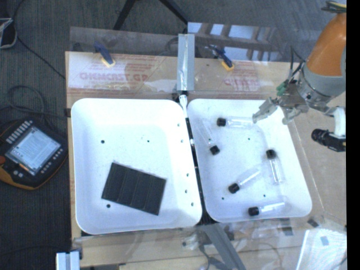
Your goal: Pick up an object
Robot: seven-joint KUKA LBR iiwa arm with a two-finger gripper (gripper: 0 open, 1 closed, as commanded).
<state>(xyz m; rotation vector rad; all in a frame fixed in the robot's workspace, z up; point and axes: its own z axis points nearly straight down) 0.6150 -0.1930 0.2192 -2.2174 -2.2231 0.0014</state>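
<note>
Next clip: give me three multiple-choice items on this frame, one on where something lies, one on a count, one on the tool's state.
1. Where does the dark panel lie?
A. In the left bin
B. In the right bin
C. On the floor

2. How many black-capped vials lie in the right bin?
A. Two
B. Five
C. Nine

3. What is the tool doing?
A. Clamping the dark panel
B. Lifting a vial out of the bin
C. Hanging open over the right bin's far right corner, holding nothing

Key: 1 A, the panel rests flat on the floor of the left bin. 2 B, five black caps show, each on a clear tube. 3 C, the spread fingers have nothing between them.
</note>
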